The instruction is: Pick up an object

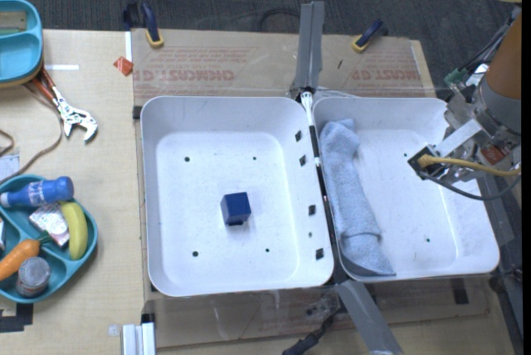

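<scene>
A small dark blue cube [236,208] sits on the floor of the left bin [166,179], a little below its middle. A pale grey-blue cloth [353,196] lies crumpled in a long strip along the left wall of the right bin [465,250]. My gripper [469,156] hangs over the right bin's right side, well apart from the cloth and far from the cube. Nothing shows in it.
On the bench to the left stand a blue tray [87,250] with a banana, a bottle and other small items, a wrench [73,117] and a teal container [18,38]. Two clamps [149,23] [367,36] grip the board behind the bins.
</scene>
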Motion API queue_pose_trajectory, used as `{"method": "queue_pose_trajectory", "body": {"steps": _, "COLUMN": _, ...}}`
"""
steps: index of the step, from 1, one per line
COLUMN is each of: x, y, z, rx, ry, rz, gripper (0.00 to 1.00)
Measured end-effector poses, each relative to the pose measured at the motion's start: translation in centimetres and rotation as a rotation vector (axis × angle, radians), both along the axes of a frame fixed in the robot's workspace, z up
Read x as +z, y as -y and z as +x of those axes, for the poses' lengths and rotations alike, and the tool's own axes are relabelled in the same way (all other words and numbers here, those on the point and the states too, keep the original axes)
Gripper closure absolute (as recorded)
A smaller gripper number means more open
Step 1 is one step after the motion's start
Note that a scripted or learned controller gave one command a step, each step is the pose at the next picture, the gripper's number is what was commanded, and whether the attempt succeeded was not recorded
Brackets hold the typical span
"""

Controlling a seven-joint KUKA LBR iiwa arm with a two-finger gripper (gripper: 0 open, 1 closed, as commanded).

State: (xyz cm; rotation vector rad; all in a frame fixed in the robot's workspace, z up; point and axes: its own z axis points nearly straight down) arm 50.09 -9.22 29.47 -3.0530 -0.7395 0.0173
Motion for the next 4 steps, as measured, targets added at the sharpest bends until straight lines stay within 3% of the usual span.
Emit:
{"method": "queue_pose_trajectory", "body": {"steps": 1, "x": -1.3, "y": -6.7, "z": 3.0, "rx": -0.251, "ry": 0.007, "rz": -0.001, "gripper": 1.00}}
{"method": "queue_pose_trajectory", "body": {"steps": 2, "x": -10.4, "y": -1.3, "z": 7.0, "rx": -0.136, "ry": 0.005, "rz": 0.001, "gripper": 1.00}}
{"method": "queue_pose_trajectory", "body": {"steps": 3, "x": -10.4, "y": -1.3, "z": 7.0, "rx": -0.135, "ry": 0.005, "rz": 0.001, "gripper": 0.00}}
{"method": "queue_pose_trajectory", "body": {"steps": 4, "x": -10.4, "y": -2.4, "z": 13.6, "rx": -0.227, "ry": 0.008, "rz": 0.000, "gripper": 0.00}}
